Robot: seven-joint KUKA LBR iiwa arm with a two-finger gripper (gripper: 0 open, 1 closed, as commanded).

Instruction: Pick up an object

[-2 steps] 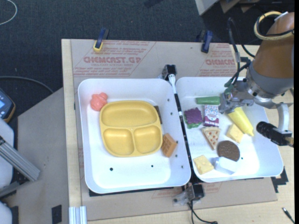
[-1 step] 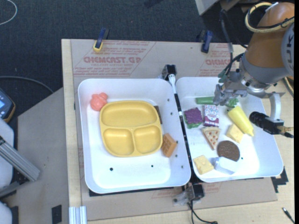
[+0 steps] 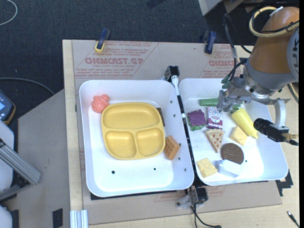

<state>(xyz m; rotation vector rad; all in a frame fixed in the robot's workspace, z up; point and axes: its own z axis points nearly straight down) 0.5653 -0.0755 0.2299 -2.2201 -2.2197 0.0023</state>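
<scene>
Your claw hangs over the right bin, near the green stick; finger state you cannot tell.

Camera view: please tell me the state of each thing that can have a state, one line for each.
Gripper: low over the right bin, near its far side; open or shut cannot be told.
Yellow divided plate: right way up in the left bin, compartments bare.
Pink toy: lying beside the plate's far left corner.
Waffle piece: leaning on the plate's right edge.
Yellow corn: lying flat, untouched.
Pizza slice: lying flat.
</scene>
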